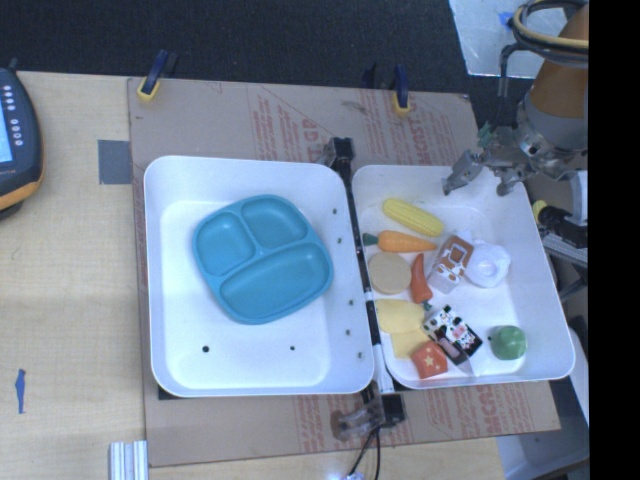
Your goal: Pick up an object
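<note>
My gripper (pixel 481 179) hangs over the far edge of the right bin (pixel 553 303), fingers spread open with nothing between them. The toy food lies nearer in that bin. A yellow corn cob (pixel 412 215) and an orange carrot (pixel 406 241) lie closest to the gripper. Beyond them are a round tan biscuit (pixel 389 273), a red pepper (pixel 419 279), a brown and white box (pixel 452 260) and a white lump (pixel 488 265). At the near side lie yellow cheese slices (pixel 398 319), a black and white cow toy (pixel 453 334), a red piece (pixel 430 360) and a green ball (pixel 508 342).
The left bin (pixel 158 278) holds a blue divided plate (pixel 263 258). A black clamp (pixel 342 152) sits where the bins meet at the far side. A handheld pendant (pixel 14 138) lies at the bench's left edge.
</note>
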You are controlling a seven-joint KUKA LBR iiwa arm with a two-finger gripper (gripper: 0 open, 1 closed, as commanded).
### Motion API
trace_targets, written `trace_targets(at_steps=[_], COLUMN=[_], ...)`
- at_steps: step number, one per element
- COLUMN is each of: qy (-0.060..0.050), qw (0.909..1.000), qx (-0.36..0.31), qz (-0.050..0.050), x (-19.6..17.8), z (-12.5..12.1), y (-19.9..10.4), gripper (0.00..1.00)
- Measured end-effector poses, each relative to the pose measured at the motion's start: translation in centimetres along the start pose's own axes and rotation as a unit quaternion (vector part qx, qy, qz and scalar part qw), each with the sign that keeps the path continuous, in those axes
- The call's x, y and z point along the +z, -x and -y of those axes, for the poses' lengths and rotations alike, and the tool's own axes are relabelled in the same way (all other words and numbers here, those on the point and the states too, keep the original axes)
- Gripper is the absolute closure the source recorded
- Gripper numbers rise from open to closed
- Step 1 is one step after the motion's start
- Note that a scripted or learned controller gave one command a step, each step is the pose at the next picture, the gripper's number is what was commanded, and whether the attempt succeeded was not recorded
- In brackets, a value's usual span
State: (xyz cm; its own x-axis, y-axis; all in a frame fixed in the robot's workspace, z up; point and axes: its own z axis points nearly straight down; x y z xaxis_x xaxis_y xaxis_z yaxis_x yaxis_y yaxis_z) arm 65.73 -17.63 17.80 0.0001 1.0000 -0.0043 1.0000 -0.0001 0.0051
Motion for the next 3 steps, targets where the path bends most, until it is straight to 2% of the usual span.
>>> trace_targets(at_steps=[1,2,3], qy=[0.004,0.019,0.020], qw=[1.0000,0.9998,0.9998], qx=[-0.002,-0.002,-0.001], qz=[0.000,0.008,0.008], x=[6.8,7.3,7.2], z=[8.4,11.3,13.4], y=[-4.2,-6.2,-7.3], gripper=[0.00,0.00,0.00])
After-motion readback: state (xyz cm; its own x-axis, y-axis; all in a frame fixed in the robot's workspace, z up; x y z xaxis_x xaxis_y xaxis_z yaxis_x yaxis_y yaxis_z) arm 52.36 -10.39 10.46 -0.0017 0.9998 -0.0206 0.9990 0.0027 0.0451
